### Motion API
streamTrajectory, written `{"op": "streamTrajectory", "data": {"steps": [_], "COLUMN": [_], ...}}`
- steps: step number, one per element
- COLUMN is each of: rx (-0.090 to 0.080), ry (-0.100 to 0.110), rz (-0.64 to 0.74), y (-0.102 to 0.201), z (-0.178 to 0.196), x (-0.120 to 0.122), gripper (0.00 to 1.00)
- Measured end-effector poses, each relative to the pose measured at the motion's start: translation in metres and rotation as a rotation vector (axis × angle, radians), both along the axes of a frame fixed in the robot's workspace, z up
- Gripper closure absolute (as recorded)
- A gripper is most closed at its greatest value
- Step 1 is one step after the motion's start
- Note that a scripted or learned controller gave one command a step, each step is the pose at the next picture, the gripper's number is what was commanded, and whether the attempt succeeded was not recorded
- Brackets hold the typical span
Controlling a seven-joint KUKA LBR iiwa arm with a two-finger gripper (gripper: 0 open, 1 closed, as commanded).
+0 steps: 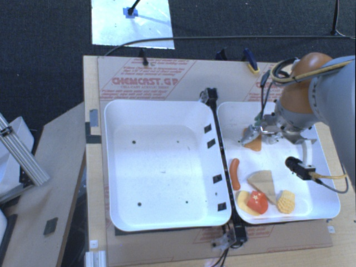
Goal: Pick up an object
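1. The left bin (161,166) shows bare white floor.
2. The right bin (325,202) holds a red sausage (235,173), a tan wedge (263,183), a tomato on a yellow slice (255,202) and a corn piece (286,201), all near its front.
3. The gripper (255,136) sits low in the right bin's back part, touching an orange wedge (253,144); how far its fingers are parted cannot be told.

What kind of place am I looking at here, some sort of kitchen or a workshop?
Most likely a robotics lab test bench, not a kitchen. A grey robot arm with an orange band reaches over two shallow white bins, the food pieces such as the corn cob look like toys, and cables run across the board.
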State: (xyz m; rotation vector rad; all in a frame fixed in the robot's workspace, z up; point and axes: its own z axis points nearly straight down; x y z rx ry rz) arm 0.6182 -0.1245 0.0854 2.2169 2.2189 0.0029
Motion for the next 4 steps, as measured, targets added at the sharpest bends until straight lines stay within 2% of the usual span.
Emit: {"op": "streamTrajectory", "data": {"steps": [1, 2, 3, 4], "rx": [0.001, 0.001, 0.004, 0.002], "ry": [0.000, -0.002, 0.002, 0.003], "rz": [0.004, 0.007, 0.000, 0.001], "y": [0.000, 0.000, 0.039, 0.038], "z": [0.000, 0.012, 0.103, 0.099], "x": [0.018, 0.019, -0.117, -0.114], "gripper": [0.00, 1.00, 1.00, 0.00]}}
